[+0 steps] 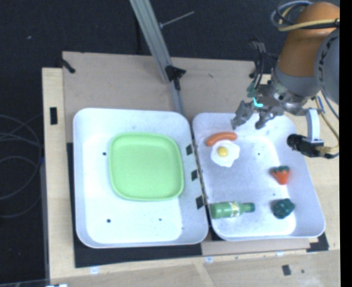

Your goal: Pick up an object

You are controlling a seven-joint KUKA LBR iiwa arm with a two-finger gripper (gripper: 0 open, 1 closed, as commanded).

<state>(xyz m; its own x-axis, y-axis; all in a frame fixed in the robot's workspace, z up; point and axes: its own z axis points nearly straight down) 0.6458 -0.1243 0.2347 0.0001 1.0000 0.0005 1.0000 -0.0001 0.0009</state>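
The gripper (251, 118) is hanging over the far end of the right bin (307, 220), and its two fingers are spread apart with nothing between them, so the picking job is not done yet. All the toys are lying down in that bin. The sausage (221, 138) is sitting closest to the gripper, just below it, and it is touching the top of the fried egg (225, 153). The strawberry (281, 174) is resting near the right wall, with the dark green toy (282, 208) below it. The green bottle (232, 208) is lying on its side by the wall next to the left bin (92, 178), where the green plate (146, 165) is sitting alone. The middle of the right bin is showing lots of bare floor, so there is room to come down. I think the sausage and egg are too close together for an easy grab, and the bottle is hugging the wall.
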